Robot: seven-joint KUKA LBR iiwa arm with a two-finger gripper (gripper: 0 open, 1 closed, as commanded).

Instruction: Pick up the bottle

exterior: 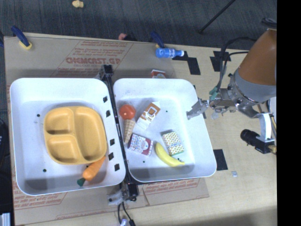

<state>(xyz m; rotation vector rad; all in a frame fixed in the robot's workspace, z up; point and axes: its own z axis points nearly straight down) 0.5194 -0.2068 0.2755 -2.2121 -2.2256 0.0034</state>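
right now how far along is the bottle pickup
Nothing looks done yet. The blue bottle lies on the bench beyond the right bin, outside both bins. The gripper sits over that bin's right rim, apart from the bottle. Left: reach the bottle, grasp it, lift.

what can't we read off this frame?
- Pincer, camera view: small and blurred at the right bin's rim; opening unreadable.
- Blue bottle on the bench behind the bins: too small to read its label.
- Carrot: its upper end lies under the yellow plate.
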